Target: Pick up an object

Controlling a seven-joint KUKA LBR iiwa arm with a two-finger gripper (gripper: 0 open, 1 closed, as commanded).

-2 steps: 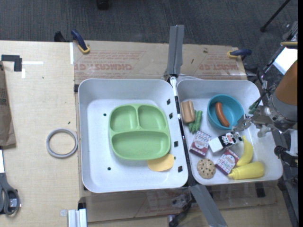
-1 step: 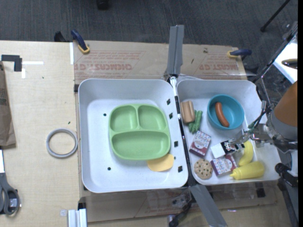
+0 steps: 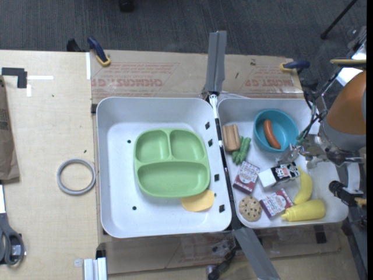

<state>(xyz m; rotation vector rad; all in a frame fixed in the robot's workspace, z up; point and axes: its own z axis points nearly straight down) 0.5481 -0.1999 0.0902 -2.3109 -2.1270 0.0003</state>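
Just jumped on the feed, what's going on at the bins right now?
The arm reaches in from the right over the right bin, its gripper low among the toy food, just above a small black-and-white carton and beside the blue bowl holding a hot dog. Nothing is visibly lifted yet. A banana, yellow bottle and cookie lie nearby. The left bin holds a green divided plate.

Robotics lab — plywood desk (image 3: pixel 46 133) on dark carpet (image 3: pixel 175 10), two white bins (image 3: pixel 111 156) clamped at far edge with blue-yellow clamps (image 3: pixel 99 51), tape marks, tape roll (image 3: pixel 76 175), tripod legs (image 3: pixel 344 10) at far right corner — toy food as test props.
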